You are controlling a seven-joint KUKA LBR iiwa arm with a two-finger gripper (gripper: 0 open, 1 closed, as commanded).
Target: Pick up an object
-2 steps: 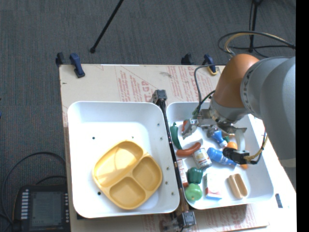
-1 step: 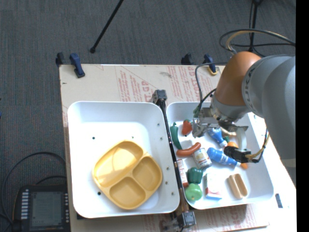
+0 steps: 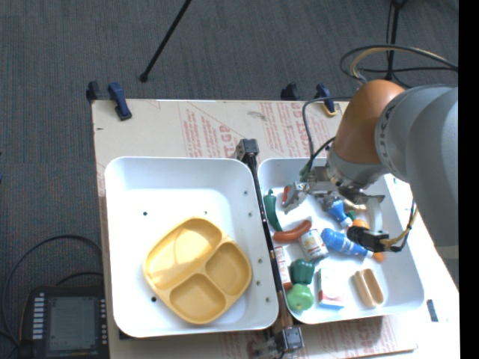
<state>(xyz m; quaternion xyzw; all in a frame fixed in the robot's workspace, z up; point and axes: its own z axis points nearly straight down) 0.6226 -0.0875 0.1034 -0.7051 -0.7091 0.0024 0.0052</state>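
My gripper hangs low over the back half of the right bin, under the grey wrist with its orange band. Just below it lie a small blue bottle and an orange piece. Further forward are a larger blue bottle, a small can and a red sausage. A green pepper lies along the bin's left wall. Nothing is visibly held.
At the front of the right bin sit a green apple, a dark green toy, a white carton and a hot dog bun. The left bin holds a yellow divided plate.
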